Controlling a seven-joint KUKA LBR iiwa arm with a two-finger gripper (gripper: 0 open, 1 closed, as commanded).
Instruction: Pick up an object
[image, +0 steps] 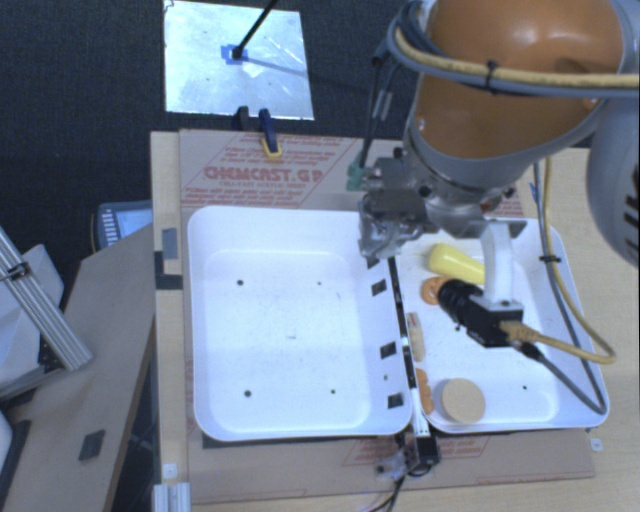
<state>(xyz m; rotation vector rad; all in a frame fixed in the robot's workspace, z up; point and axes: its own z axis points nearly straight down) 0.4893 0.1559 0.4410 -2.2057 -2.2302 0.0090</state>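
Camera view. The arm (510, 90) reaches in from 3 o'clock and covers the upper part of the right bin (575, 395). The tool (385, 238) hangs over the divide between the two bins, at 12 o'clock of the right bin's open floor. Its state cannot be told: the tip is dark and small against the bin rim, and no object is seen in it.

Candidate objects lie in the right bin. A yellow cylinder (457, 262) lies on its side just at 3 o'clock of the tool. An orange disc (433, 291) sits at 5 o'clock of the tool, touching or nearly touching the cylinder's lower edge. A tan disc (463, 400) lies flat near the bin's 6 o'clock wall, with a second orange piece (421, 388) just at its 9 o'clock. A thin pale strip (415, 335) lies along the divider. The left bin (215, 400) shows a bare floor with small dark marks.

Procedure, as a judgement. The step in hand appears to be positioning above a target.
1. Select the cylinder: it is nearest and offers height to close on.
2. Shift toward 3 o'clock, clear of the divider rim.
3. Align the closing axis across the cylinder's short width.
4. Descend straight; a round body may roll if struck off-centre.
5. Avoid the flat discs; they probably offer little to close on.

A camera block (480, 318) and cable (565, 350) trail at 4 o'clock; keep them off the objects.
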